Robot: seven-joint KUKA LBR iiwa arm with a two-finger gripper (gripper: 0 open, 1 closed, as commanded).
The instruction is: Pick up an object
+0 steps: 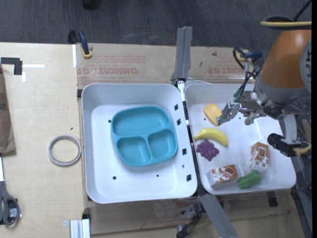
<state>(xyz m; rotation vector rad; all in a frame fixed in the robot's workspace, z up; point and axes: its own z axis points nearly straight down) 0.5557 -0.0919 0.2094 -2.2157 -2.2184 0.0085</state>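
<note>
Six small toys lie in the right bin (277, 180): one banana (212, 136), one grape bunch (207, 149), one yellow wedge (212, 113), two cartons (259, 155), one green piece (249, 179). The banana, near the bin's middle, looks light, stiff and smooth; take its thick middle. The end effector (229, 114) hangs over the wedge; its opening I cannot tell. One blue tray (143, 135) sits in the left bin.

A divided tray (143, 142) sits in the left bin (94, 148). In the right bin (282, 180), a banana (213, 135) lies above grapes (207, 149), with two cartons (225, 174) beside a green vegetable (249, 179). A ring (64, 149) rests on the worktop (37, 108), left of both.
</note>
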